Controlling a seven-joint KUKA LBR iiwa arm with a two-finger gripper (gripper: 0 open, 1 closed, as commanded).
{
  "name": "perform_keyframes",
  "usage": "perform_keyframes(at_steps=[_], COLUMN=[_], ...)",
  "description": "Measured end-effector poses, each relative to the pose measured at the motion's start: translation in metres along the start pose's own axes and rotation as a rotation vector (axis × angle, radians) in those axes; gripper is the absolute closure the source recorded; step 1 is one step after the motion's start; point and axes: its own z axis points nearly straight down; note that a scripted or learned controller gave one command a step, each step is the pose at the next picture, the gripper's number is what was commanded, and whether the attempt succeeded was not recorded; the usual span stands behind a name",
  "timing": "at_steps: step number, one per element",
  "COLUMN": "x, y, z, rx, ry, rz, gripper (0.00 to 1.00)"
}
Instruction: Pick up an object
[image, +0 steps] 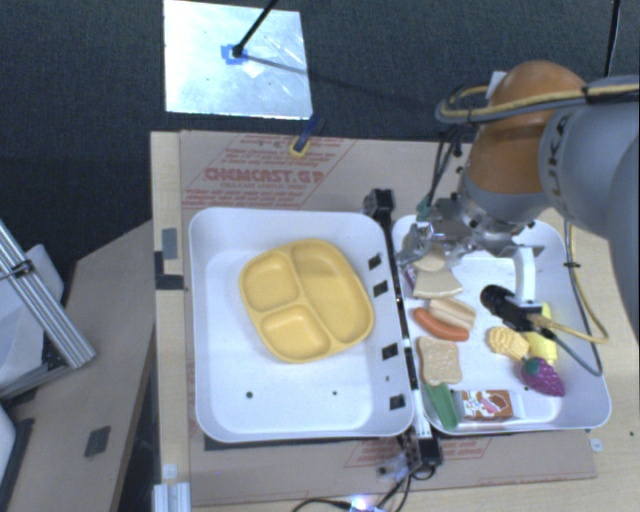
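Note:
The right bin (590, 400) holds several toy foods. A pale bread wedge (437, 284) lies near its upper left, with a hot dog (446, 319) below it and a toast slice (440, 361) lower still. On the right side are a yellow corn piece (507, 343) and purple grapes (543, 377). A green piece (442, 406) and a small carton (486, 404) sit along the front wall. My gripper (419, 243) hangs low over the bin's upper left corner, just above the bread wedge. I see nothing held in it.
The left bin (215, 400) holds a yellow divided plate (304, 299). A black-clipped divider (392, 300) runs between the two bins. The grey arm with its orange band (525, 120) leans in over the back right of the right bin.

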Motion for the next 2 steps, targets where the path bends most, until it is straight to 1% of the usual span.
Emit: perform_keyframes(at_steps=[1, 2], x=[-0.006, -0.005], y=[-0.015, -0.008], z=[-0.005, -0.016], rx=[-0.001, -0.004], ry=[-0.001, -0.001], rz=[0.006, 0.004], gripper=[1.0, 1.0])
